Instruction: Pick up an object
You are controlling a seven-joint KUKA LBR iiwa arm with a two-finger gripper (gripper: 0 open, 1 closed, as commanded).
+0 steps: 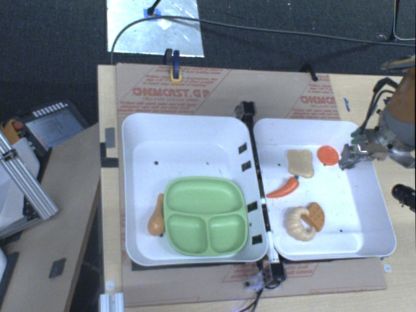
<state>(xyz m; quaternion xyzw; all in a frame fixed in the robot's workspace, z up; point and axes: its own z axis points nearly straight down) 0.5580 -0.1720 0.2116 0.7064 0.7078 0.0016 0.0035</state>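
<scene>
In the right bin [374,223] lie a red-orange disc [327,155], a beige bread-like slice [300,163], a red chili pepper [284,187], a pale ringed shrimp-like piece [299,222] and a brown pretzel-like piece [315,216]. My gripper [349,156] hangs over the bin's upper right part, just to the right of the red-orange disc. Nothing shows between its fingers.
The left bin [140,174] holds a green divided plate [205,215] and a tan drumstick-shaped piece [156,216] at its left. A black clip divider [253,174] runs between the bins. A cable [299,34] crosses the dark floor behind the bench.
</scene>
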